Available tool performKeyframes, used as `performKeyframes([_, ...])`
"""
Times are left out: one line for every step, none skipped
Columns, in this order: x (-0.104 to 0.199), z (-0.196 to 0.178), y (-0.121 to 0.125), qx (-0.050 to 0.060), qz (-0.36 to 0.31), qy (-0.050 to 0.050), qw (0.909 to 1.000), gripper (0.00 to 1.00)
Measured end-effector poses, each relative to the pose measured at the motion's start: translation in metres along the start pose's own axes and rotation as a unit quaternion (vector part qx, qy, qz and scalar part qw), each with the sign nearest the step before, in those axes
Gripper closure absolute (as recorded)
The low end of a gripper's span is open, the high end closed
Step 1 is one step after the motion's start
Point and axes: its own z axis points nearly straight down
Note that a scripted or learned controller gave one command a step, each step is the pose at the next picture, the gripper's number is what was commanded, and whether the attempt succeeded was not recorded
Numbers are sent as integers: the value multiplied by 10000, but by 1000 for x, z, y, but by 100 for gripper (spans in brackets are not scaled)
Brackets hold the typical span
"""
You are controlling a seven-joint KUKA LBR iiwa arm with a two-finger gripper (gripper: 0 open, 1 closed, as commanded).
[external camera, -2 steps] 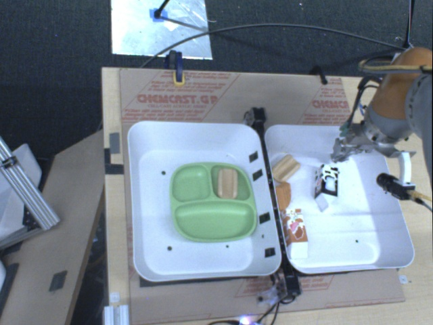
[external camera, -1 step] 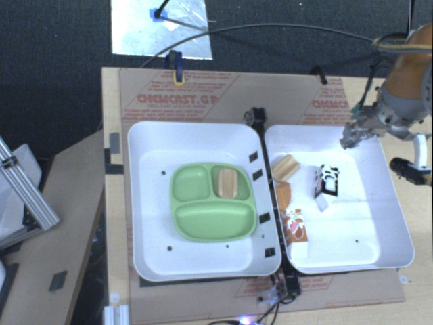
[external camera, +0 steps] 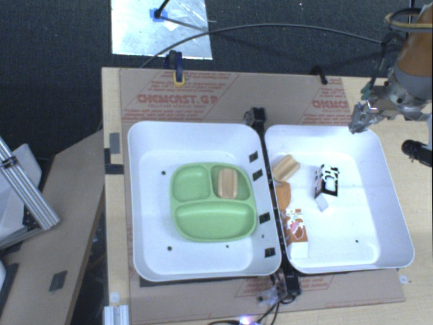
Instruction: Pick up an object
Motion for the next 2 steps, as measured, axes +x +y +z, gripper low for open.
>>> performKeyframes([4,-65,3,-9,-1,-2,10000,100])
performKeyframes([56,-50,-19,38,-3,14,10000,100])
